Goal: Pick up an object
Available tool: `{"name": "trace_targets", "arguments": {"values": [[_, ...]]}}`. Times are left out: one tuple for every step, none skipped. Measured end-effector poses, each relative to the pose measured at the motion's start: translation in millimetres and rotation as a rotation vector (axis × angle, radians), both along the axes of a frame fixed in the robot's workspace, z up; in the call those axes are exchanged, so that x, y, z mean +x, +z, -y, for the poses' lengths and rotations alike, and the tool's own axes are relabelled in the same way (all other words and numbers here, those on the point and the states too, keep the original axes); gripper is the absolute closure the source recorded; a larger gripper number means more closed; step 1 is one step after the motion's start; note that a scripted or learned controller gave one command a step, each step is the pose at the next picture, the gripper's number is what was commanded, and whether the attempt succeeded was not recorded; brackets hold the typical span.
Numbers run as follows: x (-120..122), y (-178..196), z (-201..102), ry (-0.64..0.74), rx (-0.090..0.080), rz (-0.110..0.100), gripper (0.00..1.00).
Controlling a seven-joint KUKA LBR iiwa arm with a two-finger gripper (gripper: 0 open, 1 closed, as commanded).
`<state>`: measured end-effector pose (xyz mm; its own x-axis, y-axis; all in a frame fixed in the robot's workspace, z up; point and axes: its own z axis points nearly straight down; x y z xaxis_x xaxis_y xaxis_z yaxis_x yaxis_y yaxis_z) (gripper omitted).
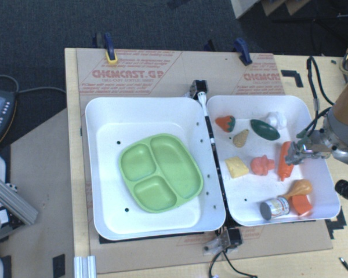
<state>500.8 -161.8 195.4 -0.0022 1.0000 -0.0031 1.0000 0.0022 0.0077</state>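
Jaws are hanging low over the right bin (316, 210), at the orange carrot-like toy (285, 160) lying lengthwise near the bin's right wall; whether they are clamped cannot be told. The gripper (297, 153) is reaching in from the right, probably targeting this piece because it is lying nearest, beside the pink toy (262, 165).

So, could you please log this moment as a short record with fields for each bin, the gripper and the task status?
left bin: holds a green divided plate
right bin: holds small toy foods and a metal can
gripper: over the right bin's right side, at an orange carrot-like piece
grip: cannot tell from this view
task status: no object visibly lifted
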Motion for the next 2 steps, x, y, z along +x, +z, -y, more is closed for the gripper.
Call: {"name": "trace_targets", "arguments": {"values": [[1, 31, 0, -0.001, 0.001, -0.003, 1.00], [24, 29, -61, 0.006, 0.004, -0.005, 1.00]]}}
